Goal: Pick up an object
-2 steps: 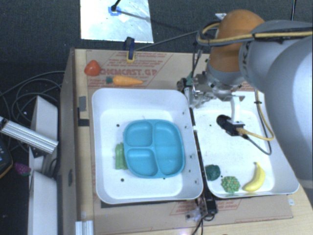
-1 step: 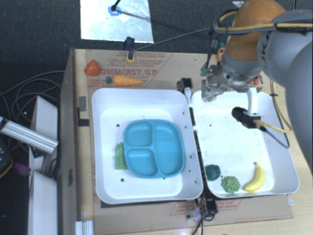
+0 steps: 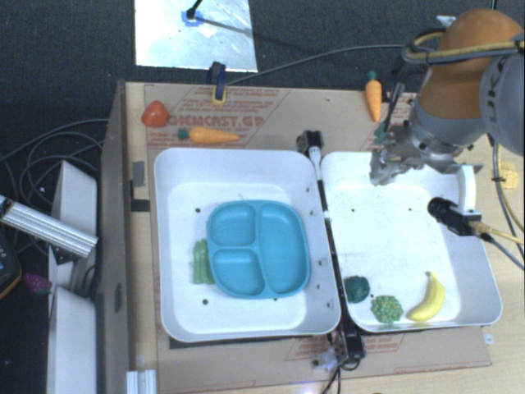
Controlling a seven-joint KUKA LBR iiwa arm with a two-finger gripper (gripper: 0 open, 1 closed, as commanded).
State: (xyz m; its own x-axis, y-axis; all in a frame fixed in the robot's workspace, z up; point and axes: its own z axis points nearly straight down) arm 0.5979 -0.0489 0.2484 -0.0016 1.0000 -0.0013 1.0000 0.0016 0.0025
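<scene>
Pincer (image 3: 384,173) hangs over the right bin's (image 3: 476,302) far-left corner; whether its jaws are apart I cannot tell. Banana (image 3: 428,298), green piece (image 3: 386,308) and dark lump (image 3: 357,288) sit near the bin's front wall. I'd aim for the banana, approaching across the bare middle, clear of the wall.
</scene>
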